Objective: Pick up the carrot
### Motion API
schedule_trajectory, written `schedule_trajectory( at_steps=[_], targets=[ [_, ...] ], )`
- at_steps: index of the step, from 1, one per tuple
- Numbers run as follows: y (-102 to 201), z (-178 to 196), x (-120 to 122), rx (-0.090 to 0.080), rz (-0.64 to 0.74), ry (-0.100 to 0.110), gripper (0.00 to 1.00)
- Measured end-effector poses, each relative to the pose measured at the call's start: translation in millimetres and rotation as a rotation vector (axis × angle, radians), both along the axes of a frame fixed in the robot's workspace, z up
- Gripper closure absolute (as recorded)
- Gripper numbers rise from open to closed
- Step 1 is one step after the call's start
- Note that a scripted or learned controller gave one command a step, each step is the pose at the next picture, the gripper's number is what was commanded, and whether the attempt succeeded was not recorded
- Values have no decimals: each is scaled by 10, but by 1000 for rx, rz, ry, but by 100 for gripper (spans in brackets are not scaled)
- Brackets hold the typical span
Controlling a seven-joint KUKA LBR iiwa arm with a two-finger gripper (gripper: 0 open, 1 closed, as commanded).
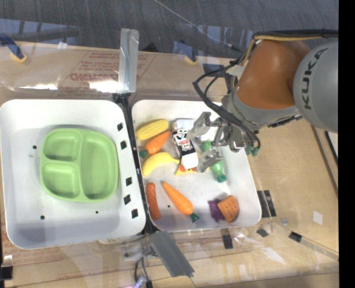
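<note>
Carrot waits in the right bin

The carrot point(178, 199) lies near the front wall, apart from the gripper point(205, 141), whose 2 fingers seem spread and empty. Probably light, stiff, smooth plastic: grip across its thick orange middle.

the grey arm point(317, 86) bears the letters "kuka" on its side.
</note>
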State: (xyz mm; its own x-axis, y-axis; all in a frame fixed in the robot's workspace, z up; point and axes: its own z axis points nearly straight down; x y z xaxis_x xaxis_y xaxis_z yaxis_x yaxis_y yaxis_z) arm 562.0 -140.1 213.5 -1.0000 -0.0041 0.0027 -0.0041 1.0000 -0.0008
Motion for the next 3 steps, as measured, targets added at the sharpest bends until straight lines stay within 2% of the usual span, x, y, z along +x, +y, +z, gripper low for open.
schedule_trajectory(
  at_steps=[1, 2, 3],
  targets=[
    [272, -1201, -667, 3, 16, 5, 0],
    [502, -1151, -713, 3, 116, 3, 0],
    [518, -1068, -703, 4, 124, 5, 100]
  ],
)
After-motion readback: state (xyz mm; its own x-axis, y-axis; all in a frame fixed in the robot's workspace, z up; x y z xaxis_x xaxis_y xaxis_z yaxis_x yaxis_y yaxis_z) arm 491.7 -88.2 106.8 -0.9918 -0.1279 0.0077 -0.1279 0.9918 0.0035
